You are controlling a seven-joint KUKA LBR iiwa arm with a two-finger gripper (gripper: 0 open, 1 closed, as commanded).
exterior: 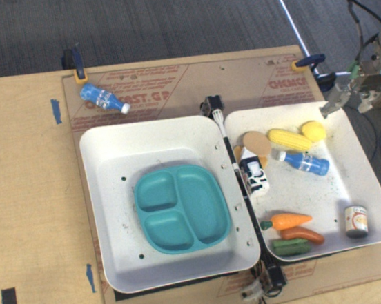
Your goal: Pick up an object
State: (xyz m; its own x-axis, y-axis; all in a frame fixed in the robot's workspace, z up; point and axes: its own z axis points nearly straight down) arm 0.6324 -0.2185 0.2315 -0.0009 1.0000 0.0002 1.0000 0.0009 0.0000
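We count the pickable objects in the right bin (367, 159). Along its far side lie a corn cob (288, 139) and a lemon (313, 130), touching or nearly so, with a tan round piece (255, 143) just left of the corn. A small blue bottle (305, 162) lies tilted just below the corn. Against the bin's left wall sits a black-and-white item (253, 174); we cannot make out what it is. At the near side a carrot (290, 221) lies above an orange-red piece (306, 236) and a green vegetable (289, 246), the three close together. A small can (355, 220) stands in the near right corner, its label too small to read.

The hand (333, 100) shows at the right edge, above the far right corner of that bin, clear of every object. Much of the arm is cut off by the frame, and we cannot tell whether the hand is spread or closed; nothing is visible between its parts.

The left bin (105, 194) carries a teal divided plate (182, 208) with three compartments. On the bench (30, 203) beyond the left bin, a second blue bottle (103, 99) lies on its side on a cardboard sheet (236, 79). Blue clamps (72, 60) hold the sheet's far corners.
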